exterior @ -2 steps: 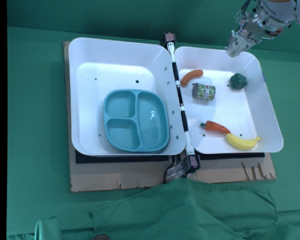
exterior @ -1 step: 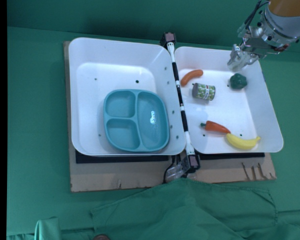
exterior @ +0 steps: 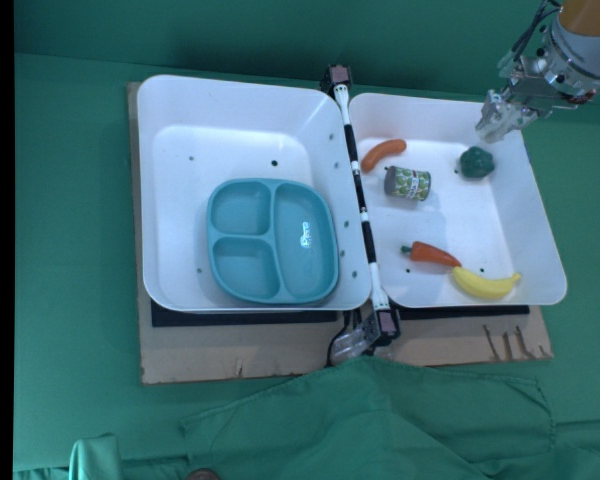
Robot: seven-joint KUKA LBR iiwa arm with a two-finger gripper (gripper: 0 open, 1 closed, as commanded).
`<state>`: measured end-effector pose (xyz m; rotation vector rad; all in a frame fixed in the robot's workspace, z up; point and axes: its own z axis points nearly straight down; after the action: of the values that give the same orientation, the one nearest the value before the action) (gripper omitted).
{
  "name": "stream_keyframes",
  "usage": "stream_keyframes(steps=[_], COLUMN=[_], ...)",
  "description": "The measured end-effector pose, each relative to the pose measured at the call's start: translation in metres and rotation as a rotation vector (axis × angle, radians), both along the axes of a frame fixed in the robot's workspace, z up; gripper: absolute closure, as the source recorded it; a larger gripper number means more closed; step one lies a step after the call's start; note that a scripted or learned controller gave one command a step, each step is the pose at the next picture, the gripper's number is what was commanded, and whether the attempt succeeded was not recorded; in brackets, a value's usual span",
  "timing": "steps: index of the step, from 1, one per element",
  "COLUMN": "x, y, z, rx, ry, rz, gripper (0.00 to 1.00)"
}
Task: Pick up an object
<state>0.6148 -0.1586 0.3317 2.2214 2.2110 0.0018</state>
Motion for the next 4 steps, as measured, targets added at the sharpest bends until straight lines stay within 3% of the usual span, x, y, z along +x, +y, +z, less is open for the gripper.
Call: stream_keyframes(steps=[1,2,3,4], x=[0.086,0.057,0.039,0.023], y=[0.005,0.063,0.12,0.174], z=[0.034,0.009,0.021,-0.014], rx=[0.0,0.003,0.004,0.004], ry=[0.0,0.002,0.003,0.003], rz=[0.002,0.002,0.002,0.003], gripper=[1.0,1.0,1.0,1.0])
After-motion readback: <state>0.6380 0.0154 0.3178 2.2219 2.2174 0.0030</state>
